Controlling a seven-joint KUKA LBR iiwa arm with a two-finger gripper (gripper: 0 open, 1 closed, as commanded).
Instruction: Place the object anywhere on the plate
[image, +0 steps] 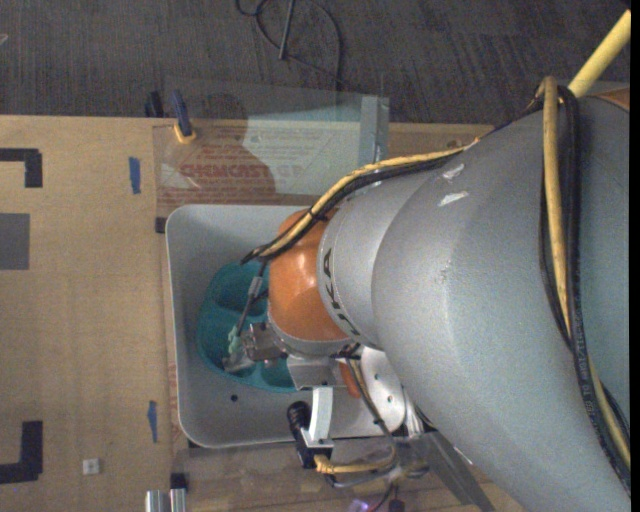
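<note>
Hanging low in the frame's centre, the grey arm's gripper (243, 350) sits directly over the teal plastic plate (218, 310); object hidden, finger state indiscernible.

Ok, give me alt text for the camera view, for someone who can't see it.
A large grey arm with an orange band reaches from the right over a teal plate lying in a white bin, hiding most of it. The bin sits on a cardboard-covered bench.

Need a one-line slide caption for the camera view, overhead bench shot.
KUKA iiwa arm reaches from the right over a teal plate in a shallow white bin, its orange band hiding the gripper.
</note>
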